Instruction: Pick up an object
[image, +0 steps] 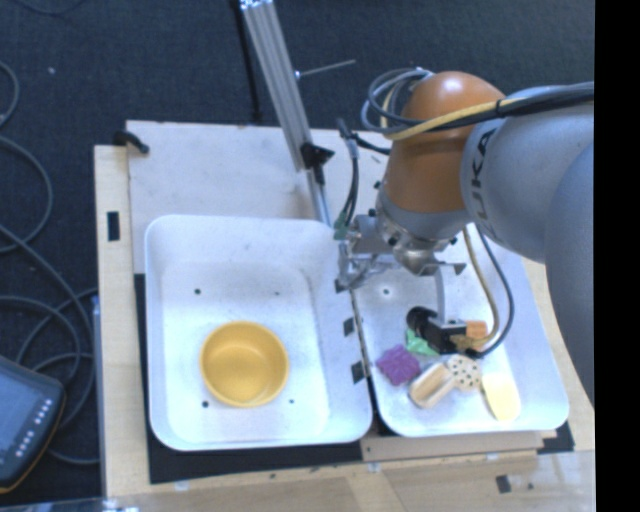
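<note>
Single fixed camera, mounted above the bench, angled downward; both shallow white plastic bins (170, 300) in frame, left of and below the two-finger gripper (355, 265).

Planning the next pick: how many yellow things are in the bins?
2. A yellow bowl sits in the left bin; a pale yellow oblong piece lies at the near right of the right bin. The arm may hide others.

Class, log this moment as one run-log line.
arm: grey KUKA arm above right white bin | gripper: over bin divider | small objects: lying in right bin | round yellow bowl: left white bin
</note>
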